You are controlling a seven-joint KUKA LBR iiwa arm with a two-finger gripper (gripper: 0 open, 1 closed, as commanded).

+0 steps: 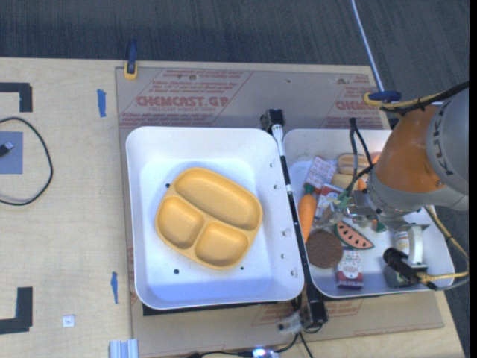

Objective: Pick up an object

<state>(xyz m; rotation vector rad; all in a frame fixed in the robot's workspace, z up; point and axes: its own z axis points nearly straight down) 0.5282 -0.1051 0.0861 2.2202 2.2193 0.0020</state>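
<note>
My gripper (356,212) hangs low over the middle of the right bin (440,253), under the orange-banded wrist that hides most of it. Around it lie several toy foods. An orange carrot (306,215) lies by the bin's left wall. A brown round patty (325,249) sits just in front of the carrot. A watermelon slice (352,236) rests right below the gripper, close to its tips. A small red and white packet (349,268) lies near the front wall. At the back are a white printed packet (321,172) and a tan bread roll (348,162).
The left bin (145,200) holds a yellow divided plate (209,216) with three compartments. A black bar (287,177) runs between the two bins. The bins stand on a brown board on the wooden bench; a cable loops at the far left.
</note>
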